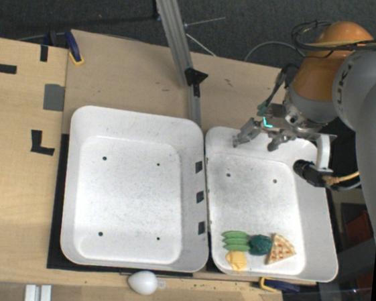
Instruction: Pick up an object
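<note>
While end effector (256, 140) gapes – right bin (315, 215): four toys.

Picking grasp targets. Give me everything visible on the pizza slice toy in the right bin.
The pizza slice toy is a small triangular wedge, orange-tan with red spots and a pale crust edge, seemingly plastic. It lies flat on the floor of the right bin, in its near right corner, point towards the bin's front. Its left edge meets the dark green toy. The gripper hangs open at the bin's far rim, well apart.

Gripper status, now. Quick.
Gripper: open, fingers spread, holding nothing, above the far end of the right bin.
</note>
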Motion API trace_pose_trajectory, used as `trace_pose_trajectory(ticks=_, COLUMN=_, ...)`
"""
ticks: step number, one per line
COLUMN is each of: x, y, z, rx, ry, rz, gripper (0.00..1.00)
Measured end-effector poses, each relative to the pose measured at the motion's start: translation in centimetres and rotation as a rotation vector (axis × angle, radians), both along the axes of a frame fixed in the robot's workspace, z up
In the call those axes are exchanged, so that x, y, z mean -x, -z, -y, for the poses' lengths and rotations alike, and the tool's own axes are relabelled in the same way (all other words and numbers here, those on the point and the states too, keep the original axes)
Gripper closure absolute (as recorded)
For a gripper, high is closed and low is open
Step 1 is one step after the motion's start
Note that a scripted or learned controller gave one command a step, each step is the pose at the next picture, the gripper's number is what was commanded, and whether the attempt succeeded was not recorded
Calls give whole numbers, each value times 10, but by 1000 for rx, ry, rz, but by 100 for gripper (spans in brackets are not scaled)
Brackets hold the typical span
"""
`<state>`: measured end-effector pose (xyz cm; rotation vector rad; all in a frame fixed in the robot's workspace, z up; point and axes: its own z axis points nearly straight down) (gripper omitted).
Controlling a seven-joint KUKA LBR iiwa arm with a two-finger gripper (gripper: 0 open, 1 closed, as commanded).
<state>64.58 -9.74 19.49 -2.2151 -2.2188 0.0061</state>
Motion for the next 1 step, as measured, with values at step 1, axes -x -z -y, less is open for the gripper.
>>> trace_pose_trajectory(ticks=1, x=-1, y=-3, z=0, rx=0, ry=0, rz=5, gripper=0)
